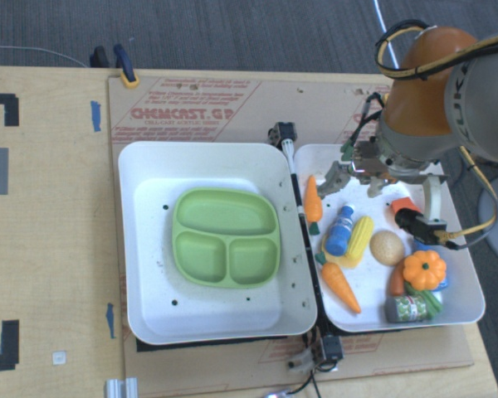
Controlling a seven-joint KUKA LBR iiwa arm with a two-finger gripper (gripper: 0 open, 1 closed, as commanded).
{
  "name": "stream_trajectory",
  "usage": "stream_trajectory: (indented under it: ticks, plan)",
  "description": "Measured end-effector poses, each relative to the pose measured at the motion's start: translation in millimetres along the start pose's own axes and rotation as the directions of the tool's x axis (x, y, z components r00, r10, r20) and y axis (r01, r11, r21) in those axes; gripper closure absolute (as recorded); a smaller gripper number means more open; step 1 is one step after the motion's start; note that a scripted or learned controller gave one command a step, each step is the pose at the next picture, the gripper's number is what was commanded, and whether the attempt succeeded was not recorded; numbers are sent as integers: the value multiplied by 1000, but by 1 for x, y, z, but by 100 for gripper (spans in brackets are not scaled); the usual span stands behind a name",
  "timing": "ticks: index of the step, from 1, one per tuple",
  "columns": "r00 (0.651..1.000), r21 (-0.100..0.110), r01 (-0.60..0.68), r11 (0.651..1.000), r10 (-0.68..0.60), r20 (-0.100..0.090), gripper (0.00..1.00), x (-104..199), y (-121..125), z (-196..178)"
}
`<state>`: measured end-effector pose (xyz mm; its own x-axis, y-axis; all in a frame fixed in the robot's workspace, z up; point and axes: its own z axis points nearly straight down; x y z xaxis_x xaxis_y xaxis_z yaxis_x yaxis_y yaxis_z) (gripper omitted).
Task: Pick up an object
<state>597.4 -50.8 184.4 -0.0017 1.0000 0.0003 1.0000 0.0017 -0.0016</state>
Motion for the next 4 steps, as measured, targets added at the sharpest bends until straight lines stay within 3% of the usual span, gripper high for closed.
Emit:
stream_trajectory:
  ticks: [1, 2, 3, 4]
  plan:
    - [1000, 1, -3, 1000, 3, 0, 0, 4, -32, 0]
    - [1000, -3, -4, 1000, 4, 1, 0, -43, -59, 92]
    - [1000, -6, -4, 1000, 4, 1, 100, -42, -58, 82]
    - [1000, -2, 0, 1000, 0, 0, 100, -3, -57, -48]
